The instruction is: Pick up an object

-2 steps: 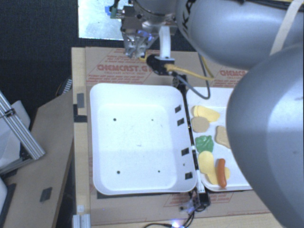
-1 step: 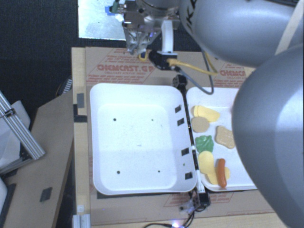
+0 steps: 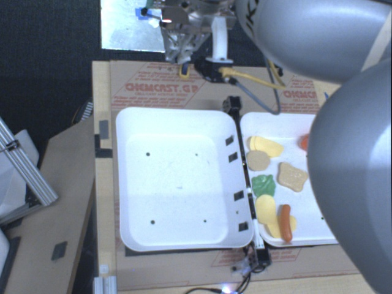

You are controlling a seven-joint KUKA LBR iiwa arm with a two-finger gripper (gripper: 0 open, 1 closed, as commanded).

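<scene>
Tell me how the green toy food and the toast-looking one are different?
The green piece is bright green with a lumpy outline; the toast piece is tan with squarer, bread-like edges. The green piece sits closer to the divider between the bins, while the toast piece lies further right, near the arm. Both lie flat in the right-hand bin, and look about the same size.

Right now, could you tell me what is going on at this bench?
The grey arm is raised above the far edge of the bench, its gripper hanging beyond the left bin. The toy food, including a green piece, a bread slice and a sausage, lies untouched in the right bin.
</scene>
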